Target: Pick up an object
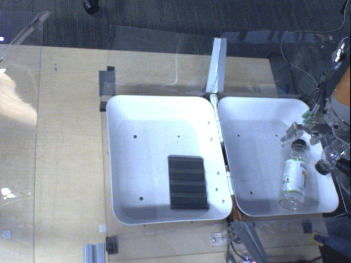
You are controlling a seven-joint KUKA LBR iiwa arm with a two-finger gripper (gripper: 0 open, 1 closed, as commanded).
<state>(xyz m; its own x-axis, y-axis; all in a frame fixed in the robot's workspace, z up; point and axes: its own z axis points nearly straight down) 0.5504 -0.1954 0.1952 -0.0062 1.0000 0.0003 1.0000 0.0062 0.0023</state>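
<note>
Your bottle [294,181] lies in the right bin [249,147], near-right part, dark cap pointing far, clear base near. The gripper [303,132] sits just far of the cap, at the bin's right side; can't tell its finger state. In the left bin [142,119], a black ribbed block [188,182] lies near-center.

Grey metal gripper [307,131] with green spot, orange band above.
</note>
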